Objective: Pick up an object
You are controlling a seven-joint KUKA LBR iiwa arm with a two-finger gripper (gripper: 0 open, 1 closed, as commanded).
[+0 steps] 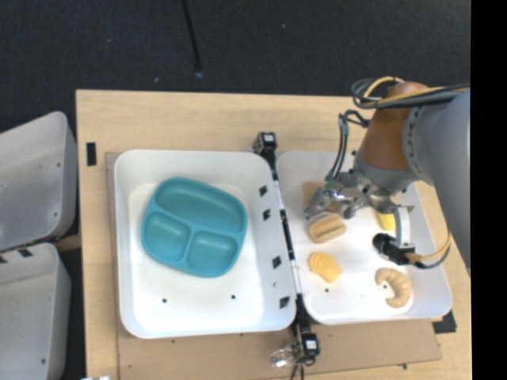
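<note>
Near the middle of the right bin (428, 295) lies a tan bread roll (326, 228), long axis roughly left to right — the claw (331, 202) hangs just above its upper edge, touching or nearly so. Whether the claw is spread or pinched I cannot tell; the arm (400, 141) reaches in from the right, wrist tipped down toward the roll.

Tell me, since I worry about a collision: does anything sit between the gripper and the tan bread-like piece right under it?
Nothing visible does. The gripper hangs just above the tan bread-like piece in the right white bin; the yellow ridged piece and the curved tan croissant-shaped piece lie off to the side.
</note>
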